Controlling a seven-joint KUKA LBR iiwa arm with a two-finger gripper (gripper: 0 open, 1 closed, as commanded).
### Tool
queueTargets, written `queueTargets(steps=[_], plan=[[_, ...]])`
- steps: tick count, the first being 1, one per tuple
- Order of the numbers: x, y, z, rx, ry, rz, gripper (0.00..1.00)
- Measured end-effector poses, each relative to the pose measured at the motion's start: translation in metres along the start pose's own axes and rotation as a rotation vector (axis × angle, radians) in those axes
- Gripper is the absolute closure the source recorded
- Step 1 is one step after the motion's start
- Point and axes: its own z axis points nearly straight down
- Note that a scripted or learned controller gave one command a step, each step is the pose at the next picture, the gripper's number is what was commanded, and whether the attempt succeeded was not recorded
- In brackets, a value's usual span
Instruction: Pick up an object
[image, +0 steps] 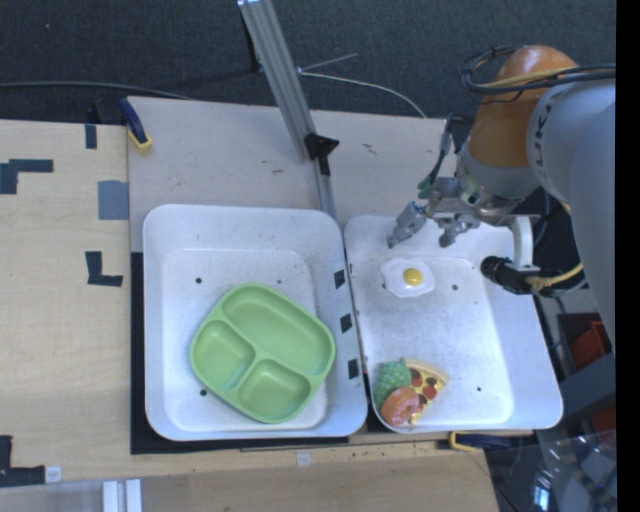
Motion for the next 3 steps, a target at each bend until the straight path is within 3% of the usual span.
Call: queueTargets(steps=[1, 2, 3], plan=[[0.0, 0.0, 0.0, 0.0, 0.0, -0.001, 0.0], [-0.008, 0.001, 0.061, 0.006, -0.003, 0.001, 0.0], [-0.008, 0.002, 0.103, -0.003, -0.005, 0.0, 0.0]])
